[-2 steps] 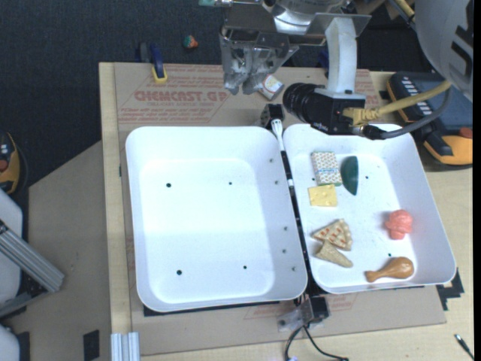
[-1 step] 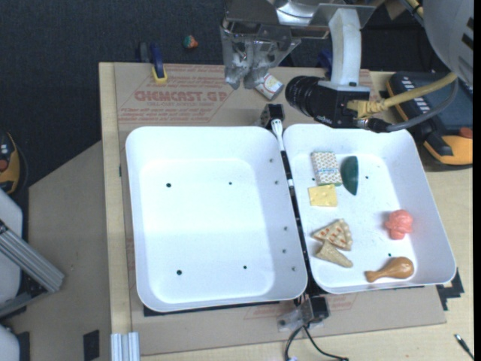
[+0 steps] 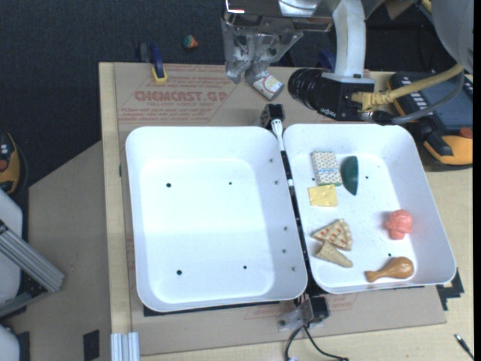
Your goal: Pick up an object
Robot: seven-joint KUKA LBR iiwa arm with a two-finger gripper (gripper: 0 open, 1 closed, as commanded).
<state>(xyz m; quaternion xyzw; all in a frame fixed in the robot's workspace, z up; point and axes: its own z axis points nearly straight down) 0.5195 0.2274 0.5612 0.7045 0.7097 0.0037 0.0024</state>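
Observation:
The right bin (image 3: pixel 430 201) holds several small items: a checkered white box (image 3: pixel 325 167), a dark green oval piece (image 3: pixel 349 174), a yellow square slice (image 3: pixel 323 195), a pizza wedge (image 3: pixel 335 234), a tan cone-shaped piece (image 3: pixel 335 256), a pink lumpy ball (image 3: pixel 399 223) and a brown drumstick (image 3: pixel 391 270). My gripper (image 3: pixel 250 66) hangs high beyond the back edge of the bins, over the brown board, well away from all of these. A small white and yellow packet (image 3: pixel 268 86) sits just below and right of the gripper; whether it is touching is unclear.
The left bin (image 3: pixel 143 201) lies beside the right one, with a black hinge strip (image 3: pixel 285 179) between them. A blue-and-yellow clamp (image 3: pixel 158 66) stands at the board's back left. Cables and orange gear (image 3: pixel 443 145) crowd the back right.

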